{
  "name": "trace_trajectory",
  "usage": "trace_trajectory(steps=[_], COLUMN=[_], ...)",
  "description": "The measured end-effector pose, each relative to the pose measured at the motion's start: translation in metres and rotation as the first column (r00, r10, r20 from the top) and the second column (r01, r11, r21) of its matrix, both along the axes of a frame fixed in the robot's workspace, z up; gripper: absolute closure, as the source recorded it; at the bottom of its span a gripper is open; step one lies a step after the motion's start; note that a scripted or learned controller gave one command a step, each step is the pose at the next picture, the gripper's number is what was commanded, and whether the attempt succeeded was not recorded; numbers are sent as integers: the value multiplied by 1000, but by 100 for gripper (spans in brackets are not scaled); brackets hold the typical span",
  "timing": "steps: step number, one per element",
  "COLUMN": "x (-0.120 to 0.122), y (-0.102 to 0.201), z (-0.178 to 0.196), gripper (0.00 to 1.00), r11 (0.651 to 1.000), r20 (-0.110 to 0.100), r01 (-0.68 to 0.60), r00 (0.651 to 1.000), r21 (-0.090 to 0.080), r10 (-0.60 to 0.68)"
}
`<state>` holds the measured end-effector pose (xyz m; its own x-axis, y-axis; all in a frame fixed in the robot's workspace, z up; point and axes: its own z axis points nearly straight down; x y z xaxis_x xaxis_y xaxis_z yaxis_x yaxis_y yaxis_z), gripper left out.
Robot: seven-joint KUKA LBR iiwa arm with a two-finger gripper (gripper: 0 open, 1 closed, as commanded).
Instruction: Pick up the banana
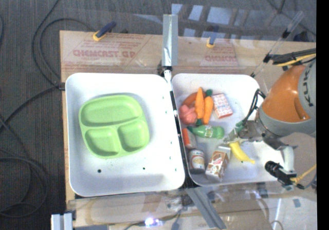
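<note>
The yellow banana [241, 153] lies on the floor of the right bin [241, 78], near its front right corner. My gripper [239, 134] hangs just above and behind the banana, its dark tip close to the fruit's upper end. The grey arm with its orange band [286, 98] comes in over the bin's right wall. I cannot make out whether the banana is gripped or merely beside the gripper.
The right bin also holds two carrots [202, 104], a pink fruit [187, 115], a green bottle [208, 132], a small red-and-white box [222, 106], a can [197, 160] and a carton [218, 164] just left of the banana. A green divided tray [114, 125] sits in the left bin [118, 81].
</note>
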<state>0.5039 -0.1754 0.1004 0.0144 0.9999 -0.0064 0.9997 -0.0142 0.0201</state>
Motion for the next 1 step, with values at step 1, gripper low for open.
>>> trace_trajectory(steps=[1], x=[23], y=[41], z=[89], gripper=[100], r11=[1000], r20=[-22], r01=[27], r00=[999], r21=[6], r10=[-27])
